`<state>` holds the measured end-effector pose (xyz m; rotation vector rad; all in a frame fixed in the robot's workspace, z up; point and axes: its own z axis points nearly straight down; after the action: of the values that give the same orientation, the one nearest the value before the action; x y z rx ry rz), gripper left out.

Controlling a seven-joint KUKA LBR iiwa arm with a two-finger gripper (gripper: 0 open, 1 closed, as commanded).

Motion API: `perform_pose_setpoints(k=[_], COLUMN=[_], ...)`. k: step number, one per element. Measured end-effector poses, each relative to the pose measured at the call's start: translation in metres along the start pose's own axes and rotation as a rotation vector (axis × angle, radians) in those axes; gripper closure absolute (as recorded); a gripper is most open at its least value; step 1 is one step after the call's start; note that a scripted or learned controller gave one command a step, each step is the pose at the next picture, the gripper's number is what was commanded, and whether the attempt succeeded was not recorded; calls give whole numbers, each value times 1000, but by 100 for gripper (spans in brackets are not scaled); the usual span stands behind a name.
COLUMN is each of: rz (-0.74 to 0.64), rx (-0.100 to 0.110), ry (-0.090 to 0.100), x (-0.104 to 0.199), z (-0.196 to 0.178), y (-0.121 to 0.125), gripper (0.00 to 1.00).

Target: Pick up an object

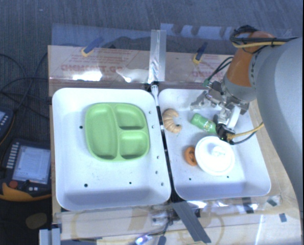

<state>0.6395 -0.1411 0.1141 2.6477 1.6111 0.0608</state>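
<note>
Green plastic bottle [203,122] beside the round white lid [214,155]: I should descend squarely; jaws' state I cannot tell.

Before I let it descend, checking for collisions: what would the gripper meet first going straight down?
Probably the green bottle, lying just below the gripper in the right bin; depth is hard to judge.

one fixed camera looks down from above at a slant, far enough back to take in the whole surface [57,55], both white bins, the left bin [70,182] and the right bin [254,180] side by side, and dark carpet floor [90,6] beyond. the arm [282,86] enters from the view's right, looming large near the lens.
</note>
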Motion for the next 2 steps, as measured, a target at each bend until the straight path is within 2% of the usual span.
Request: perform_pose_setpoints(k=[1, 2], rz=[337, 469], rx=[57, 43], ry=[-37, -24], x=[42, 28], z=[14, 23], y=[7, -43], gripper=[0, 0])
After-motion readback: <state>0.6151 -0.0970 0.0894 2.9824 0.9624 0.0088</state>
